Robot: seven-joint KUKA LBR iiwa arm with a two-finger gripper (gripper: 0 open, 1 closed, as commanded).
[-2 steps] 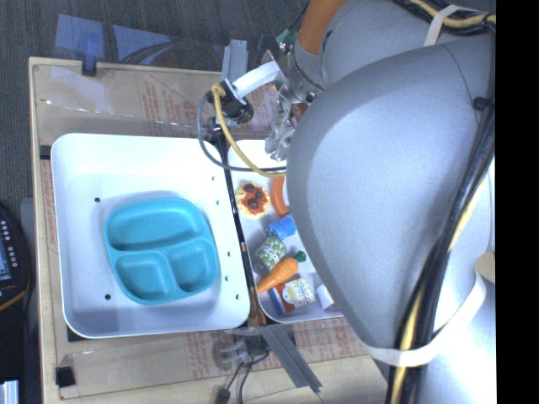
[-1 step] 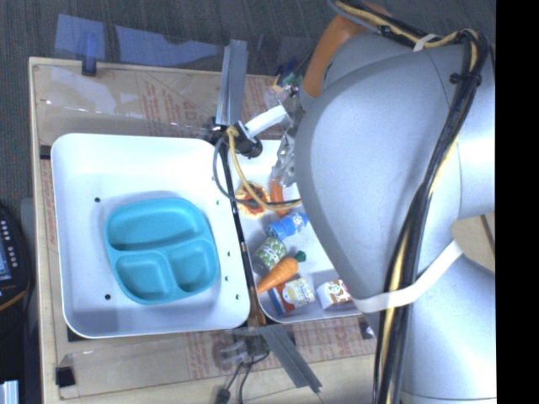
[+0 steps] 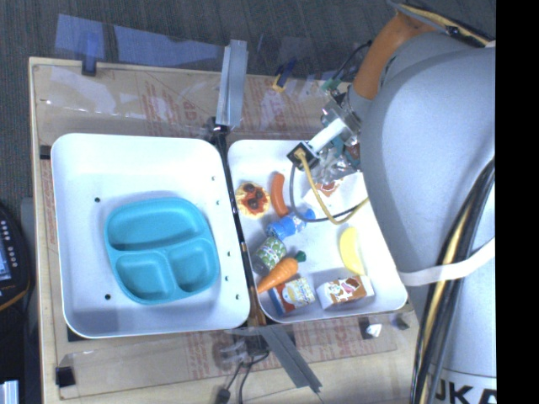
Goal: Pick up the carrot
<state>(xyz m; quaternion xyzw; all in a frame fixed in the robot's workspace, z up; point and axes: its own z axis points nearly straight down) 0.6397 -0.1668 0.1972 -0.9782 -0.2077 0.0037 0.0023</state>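
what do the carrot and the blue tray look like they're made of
The carrot looks like moulded toy plastic: even orange, smooth, with a green tip. The blue tray seems to be matte plastic, one uniform colour with rounded moulded compartments. Both are guesses from looks alone.

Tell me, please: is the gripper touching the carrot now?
Apart. The camera view shows the gripper near the right bin's far side, while the carrot lies near the bin's near side, with a small bottle and bare bin floor between them.

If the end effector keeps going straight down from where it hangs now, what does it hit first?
Probably bare floor at the far end of the right bin; the end effector hangs there, well away from the carrot. Depth unclear.
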